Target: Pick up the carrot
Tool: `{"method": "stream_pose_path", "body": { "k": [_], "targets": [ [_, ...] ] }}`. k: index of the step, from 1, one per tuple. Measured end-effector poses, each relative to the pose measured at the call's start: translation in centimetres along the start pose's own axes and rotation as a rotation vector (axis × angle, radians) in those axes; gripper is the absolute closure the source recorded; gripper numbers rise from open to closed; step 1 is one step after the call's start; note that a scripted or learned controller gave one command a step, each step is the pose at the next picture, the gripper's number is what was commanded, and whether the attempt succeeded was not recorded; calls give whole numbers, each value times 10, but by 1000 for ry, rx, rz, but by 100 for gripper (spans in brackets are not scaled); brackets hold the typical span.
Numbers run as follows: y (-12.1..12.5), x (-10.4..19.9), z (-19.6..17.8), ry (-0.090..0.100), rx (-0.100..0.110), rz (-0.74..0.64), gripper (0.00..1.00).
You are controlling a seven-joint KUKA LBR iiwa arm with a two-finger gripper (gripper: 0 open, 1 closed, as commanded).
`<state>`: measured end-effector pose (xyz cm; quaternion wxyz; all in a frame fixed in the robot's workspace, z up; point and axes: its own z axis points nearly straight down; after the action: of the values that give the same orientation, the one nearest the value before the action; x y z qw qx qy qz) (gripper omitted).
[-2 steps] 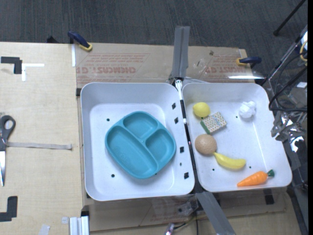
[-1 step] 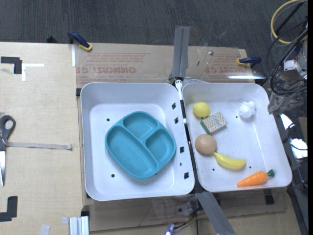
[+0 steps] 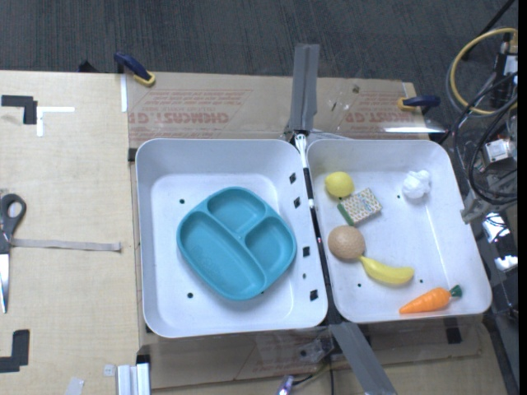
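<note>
A dark grey carpeted floor [image 3: 206,15] runs along the top. Below it lies a pale wooden bench [image 3: 62,212] with brown cardboard [image 3: 214,105] clamped over it. Scissors [image 3: 8,229] lie at the bench's left edge, beside black tape marks [image 3: 20,105]. Tangled cables [image 3: 486,81], perhaps with connectors, crowd the right side.

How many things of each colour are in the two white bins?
Yellow: 2, the lemon and the banana
Orange: 1, the carrot
Blue: 1, the plate
Brown: 1, the egg-shaped ball
White: 1, the crumpled lump
Green-patterned: 1, the small block
Total: 7
</note>
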<state>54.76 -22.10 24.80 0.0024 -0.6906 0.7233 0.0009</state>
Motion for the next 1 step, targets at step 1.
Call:
{"method": "stream_pose_path", "body": {
  "k": [1],
  "targets": [
    [68, 3, -15, 0, -1, -266, 100]
  ]
}}
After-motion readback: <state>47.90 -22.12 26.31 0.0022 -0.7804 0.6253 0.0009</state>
